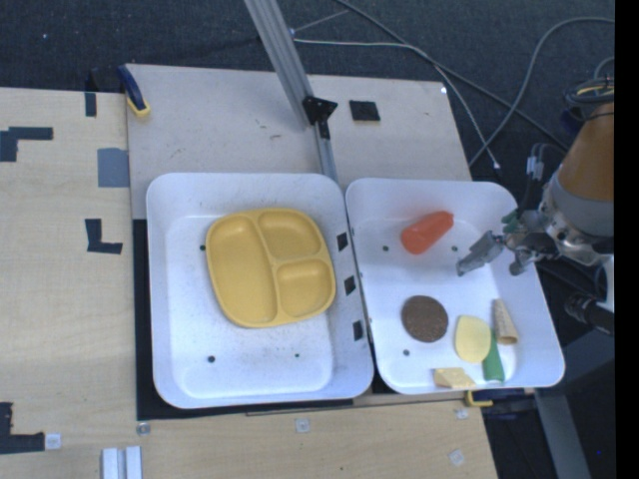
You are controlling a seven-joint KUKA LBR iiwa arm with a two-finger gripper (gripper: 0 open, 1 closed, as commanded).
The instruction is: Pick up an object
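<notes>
a clamp [133,90] with a blue and yellow handle sits at the desk's [220,118] far left corner, and a small black square [364,111] lies near its far edge. a grey metal bar [283,43] slants in from the top, above the desk's far edge. dark cables [419,53] trail over the floor beyond the desk.

The arm [589,183] comes in from the right (grey, with an orange band up top). Its gripper [496,254] points left and hangs low — two fingers apart, nothing between them.
</notes>
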